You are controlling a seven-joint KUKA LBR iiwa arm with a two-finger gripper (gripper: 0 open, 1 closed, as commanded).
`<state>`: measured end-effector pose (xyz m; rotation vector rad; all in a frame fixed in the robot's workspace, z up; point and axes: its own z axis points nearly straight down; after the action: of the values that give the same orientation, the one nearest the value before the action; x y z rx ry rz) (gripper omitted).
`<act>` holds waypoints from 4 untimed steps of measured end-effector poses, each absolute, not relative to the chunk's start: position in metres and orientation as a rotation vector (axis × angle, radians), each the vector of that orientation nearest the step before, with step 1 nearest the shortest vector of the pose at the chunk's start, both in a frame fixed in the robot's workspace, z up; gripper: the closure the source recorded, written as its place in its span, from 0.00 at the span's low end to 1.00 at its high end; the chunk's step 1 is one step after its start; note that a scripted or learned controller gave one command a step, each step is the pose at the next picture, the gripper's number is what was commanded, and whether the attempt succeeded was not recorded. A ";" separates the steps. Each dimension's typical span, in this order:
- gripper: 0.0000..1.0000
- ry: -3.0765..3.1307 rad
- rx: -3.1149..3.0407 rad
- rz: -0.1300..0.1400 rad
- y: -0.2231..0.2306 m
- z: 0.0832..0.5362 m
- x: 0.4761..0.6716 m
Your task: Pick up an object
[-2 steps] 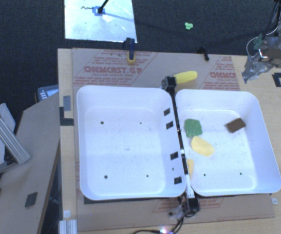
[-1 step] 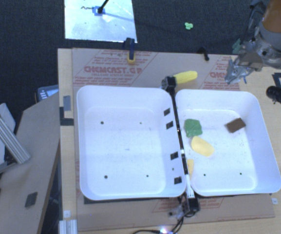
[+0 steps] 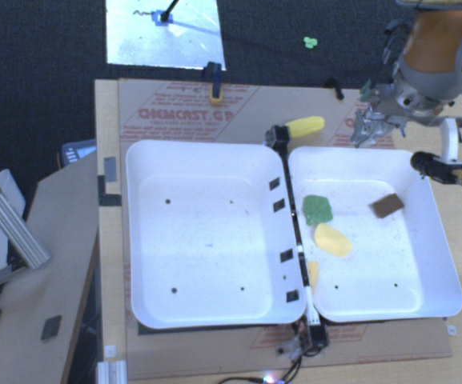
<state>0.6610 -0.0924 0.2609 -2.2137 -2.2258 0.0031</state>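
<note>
The gripper (image 3: 368,132) hangs over the bench just beyond the far rim of the right bin (image 3: 435,294), touching nothing — nothing lies between its metal fingers (image 3: 359,134), and at this size I cannot tell whether they are apart or together. In the right bin lie a green piece (image 3: 318,209), a yellow piece (image 3: 332,240) just beside it, and a brown block (image 3: 387,206) nearer the arm's side. The left bin (image 3: 146,238) sits alongside.

The green piece (image 3: 317,209) and yellow piece (image 3: 332,240) crowd together (touching), the brown block (image 3: 387,206) stands apart.
</note>
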 end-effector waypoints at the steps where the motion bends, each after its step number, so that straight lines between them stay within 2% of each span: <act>1: 1.00 -2.239 -2.225 -0.015 -0.104 0.392 0.670; 2: 1.00 -2.232 -2.208 -0.002 -0.016 0.338 0.669; 3: 1.00 -2.237 -2.223 -0.019 -0.009 0.473 0.653; 4: 1.00 -2.229 -2.208 0.003 0.050 0.384 0.669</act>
<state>0.6686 0.0497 0.3841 -2.2077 -2.2288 0.0032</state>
